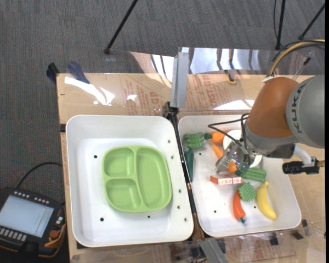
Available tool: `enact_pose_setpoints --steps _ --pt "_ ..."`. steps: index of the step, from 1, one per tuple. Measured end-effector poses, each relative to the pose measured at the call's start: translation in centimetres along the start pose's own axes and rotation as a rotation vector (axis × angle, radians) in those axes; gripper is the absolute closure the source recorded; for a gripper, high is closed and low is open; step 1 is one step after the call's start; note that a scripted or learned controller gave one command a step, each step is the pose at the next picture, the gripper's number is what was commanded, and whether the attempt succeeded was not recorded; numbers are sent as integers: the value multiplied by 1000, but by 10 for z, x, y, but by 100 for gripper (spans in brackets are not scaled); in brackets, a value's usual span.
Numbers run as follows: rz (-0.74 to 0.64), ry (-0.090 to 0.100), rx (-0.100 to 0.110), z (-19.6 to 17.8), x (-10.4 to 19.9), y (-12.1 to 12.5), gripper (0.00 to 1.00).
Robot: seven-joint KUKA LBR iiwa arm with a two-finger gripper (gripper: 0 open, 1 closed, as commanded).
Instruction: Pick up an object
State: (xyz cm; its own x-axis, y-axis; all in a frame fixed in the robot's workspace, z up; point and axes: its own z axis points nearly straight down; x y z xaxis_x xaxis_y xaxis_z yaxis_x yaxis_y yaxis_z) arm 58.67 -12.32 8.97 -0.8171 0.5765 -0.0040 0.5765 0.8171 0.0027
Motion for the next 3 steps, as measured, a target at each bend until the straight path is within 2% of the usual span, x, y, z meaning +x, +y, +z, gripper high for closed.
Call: enact_pose_setpoints --steps 1,2,3 --pt "98 -8 -7 -139 14 64 100" --pt "216 1 0 -175 20 114 100" --pt "214 3 3 -173 21 114 0"
